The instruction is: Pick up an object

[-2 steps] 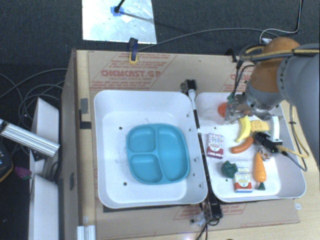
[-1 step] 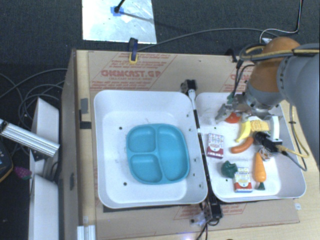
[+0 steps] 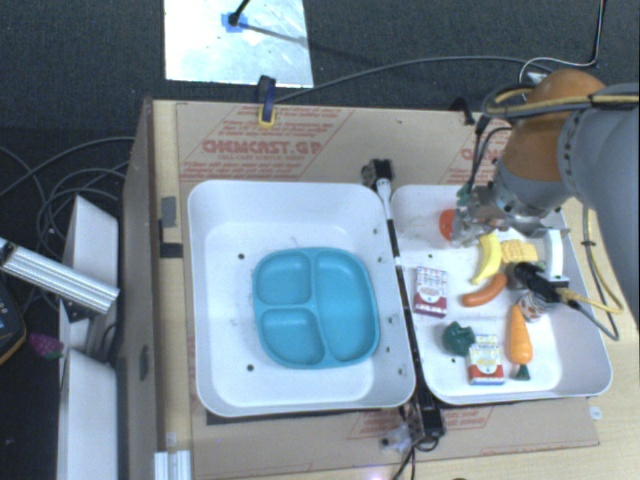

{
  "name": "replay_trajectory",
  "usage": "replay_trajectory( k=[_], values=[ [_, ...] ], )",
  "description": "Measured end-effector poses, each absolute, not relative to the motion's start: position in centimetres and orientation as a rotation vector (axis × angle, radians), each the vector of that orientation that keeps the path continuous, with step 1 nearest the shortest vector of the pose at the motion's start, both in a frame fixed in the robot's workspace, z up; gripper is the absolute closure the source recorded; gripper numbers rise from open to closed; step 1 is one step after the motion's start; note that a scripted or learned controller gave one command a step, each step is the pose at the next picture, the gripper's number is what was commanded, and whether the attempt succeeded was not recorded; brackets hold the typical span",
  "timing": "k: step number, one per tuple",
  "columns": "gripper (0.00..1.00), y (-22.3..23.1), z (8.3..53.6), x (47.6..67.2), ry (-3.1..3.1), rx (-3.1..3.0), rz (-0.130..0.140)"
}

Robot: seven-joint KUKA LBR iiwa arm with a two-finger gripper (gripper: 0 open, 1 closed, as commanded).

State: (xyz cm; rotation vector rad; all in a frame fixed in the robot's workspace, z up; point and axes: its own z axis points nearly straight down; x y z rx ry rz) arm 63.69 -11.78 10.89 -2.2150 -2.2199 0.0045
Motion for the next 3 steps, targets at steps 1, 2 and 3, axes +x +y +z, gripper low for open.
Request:
replay_trajectory(
  k=[1, 2, 3],
  values=[
    [0.00, -11.8, 11.0, 63.9, -2.227, -2.221, -0.005],
    [0.00, -13.5, 8.5, 65.9, -2.225, -2.220, -0.003],
    [1.00, -13.4, 9.6, 66.0, -2.228, -2.220, -0.007]
  ],
)
